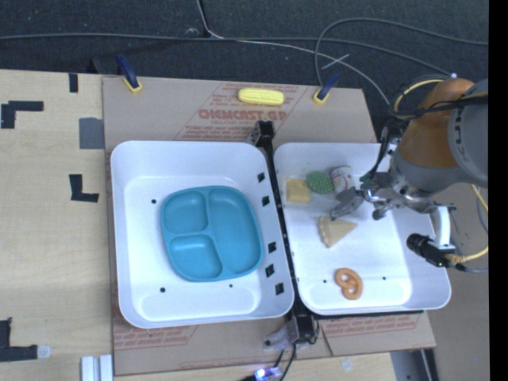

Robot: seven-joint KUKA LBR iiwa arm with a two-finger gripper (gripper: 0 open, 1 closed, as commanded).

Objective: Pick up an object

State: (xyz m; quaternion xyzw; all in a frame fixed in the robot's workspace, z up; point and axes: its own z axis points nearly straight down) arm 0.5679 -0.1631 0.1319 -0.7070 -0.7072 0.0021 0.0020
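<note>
My gripper (361, 209) hangs over the right bin (397, 292), near its middle, reaching in from the right. Its two dark fingers stand apart with nothing between them. A pale yellow wedge (336, 230) lies just below and left of the left finger. A yellow cheese square (297, 190), a green round piece (320, 182) and a small silvery can-like thing (342, 177) sit at the bin's upper left, close to the gripper. Near the bin's front wall lies an orange pretzel (348, 282).
The left bin (135, 292) holds a blue divided plate (211, 232). A yellow corn cob (260, 96) lies on the cardboard behind the bins. Cables loop above the right bin. The arm's grey body (444, 149) covers the bin's right rear corner.
</note>
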